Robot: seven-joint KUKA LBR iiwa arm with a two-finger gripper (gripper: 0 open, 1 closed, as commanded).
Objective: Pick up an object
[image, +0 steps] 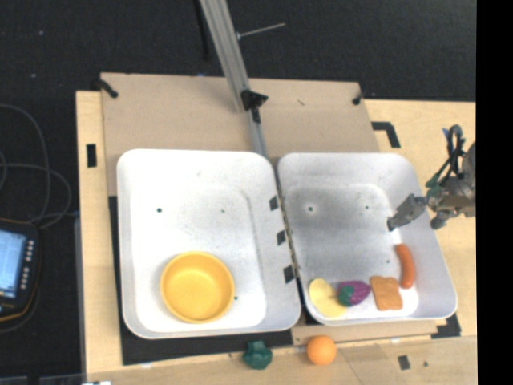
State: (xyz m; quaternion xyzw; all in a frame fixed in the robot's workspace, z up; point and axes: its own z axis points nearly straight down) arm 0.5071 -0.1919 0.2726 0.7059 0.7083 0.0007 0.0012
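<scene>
Where the arm comes in from the right edge, the gripper [423, 212] hangs over the right rim of the right bin [345, 183], above its upper right part. One dark finger [405, 212] juts out leftward over the white floor; the second sits back nearer the wrist body. The two stand apart with nothing between them, so the pincer reads as open and holding nothing. The wrist lies low and roughly level, pointing left, with cables looping up behind it at the frame edge; little else of the arm shows.

Just below the gripper, near the bin's right wall, lies an orange sausage [406, 265], set nearly upright in the view. It is apart from the fingers, not touched.

Along the front wall of the same bin sits a row: a brown bread slice [386, 293] beside the sausage's lower end, then a purple and green vegetable [351, 293], then a pale yellow piece [323, 297] touching it on the left.

The left bin [192, 191] holds a yellow bowl [198, 286] in its front half, mouth up.

Outside the bins, on the bench [208, 103] front edge: an orange ball [321, 350] and a small dark green object [257, 355], near each other. A grey metal rail [228, 50] slants down from the top toward the gap between the bins.
</scene>
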